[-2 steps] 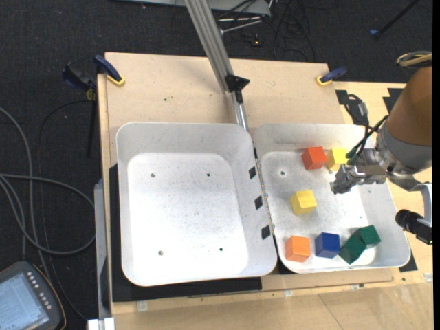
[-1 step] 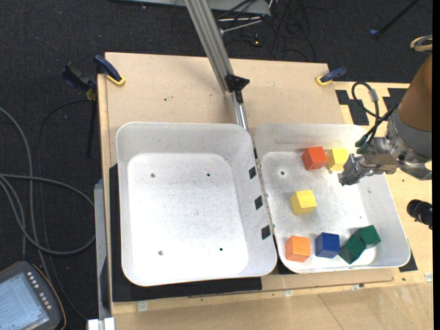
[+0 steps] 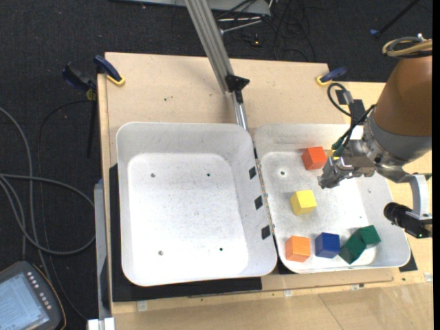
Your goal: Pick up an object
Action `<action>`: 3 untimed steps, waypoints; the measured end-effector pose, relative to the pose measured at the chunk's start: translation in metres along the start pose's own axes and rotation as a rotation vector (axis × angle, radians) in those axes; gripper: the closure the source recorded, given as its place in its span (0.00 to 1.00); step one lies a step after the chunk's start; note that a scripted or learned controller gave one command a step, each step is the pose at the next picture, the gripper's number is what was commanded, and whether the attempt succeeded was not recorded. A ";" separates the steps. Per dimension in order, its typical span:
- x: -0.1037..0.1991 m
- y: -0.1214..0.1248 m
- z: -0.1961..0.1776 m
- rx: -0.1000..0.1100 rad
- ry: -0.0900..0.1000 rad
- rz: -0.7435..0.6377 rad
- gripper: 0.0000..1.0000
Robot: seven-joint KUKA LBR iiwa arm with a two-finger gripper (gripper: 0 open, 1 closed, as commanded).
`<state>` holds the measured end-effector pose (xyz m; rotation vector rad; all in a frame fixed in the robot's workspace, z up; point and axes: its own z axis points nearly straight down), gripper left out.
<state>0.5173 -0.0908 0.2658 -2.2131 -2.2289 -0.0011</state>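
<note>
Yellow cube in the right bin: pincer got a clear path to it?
Probably yes. The pincer hangs just up and right of the small yellow cube, which sits apart from the other blocks with bare bin floor all around it.

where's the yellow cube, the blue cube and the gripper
yellow cube (image 3: 303,201), camera view, its top face
blue cube (image 3: 328,245), camera view, its top face
gripper (image 3: 327,180), camera view, at its fingertips

The two bins (image 3: 185,133) are seen to be of smooth white plastic (finely speckled). The bench (image 3: 172,81) is made of pale matt wood. The blocks, such as the yellow block (image 3: 303,202), appear plain and matt.
</note>
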 end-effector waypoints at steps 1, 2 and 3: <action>0.051 -0.009 0.005 0.000 0.000 -0.001 1.00; 0.100 -0.003 0.006 0.000 0.000 -0.002 1.00; 0.142 -0.006 0.021 0.004 0.000 0.000 1.00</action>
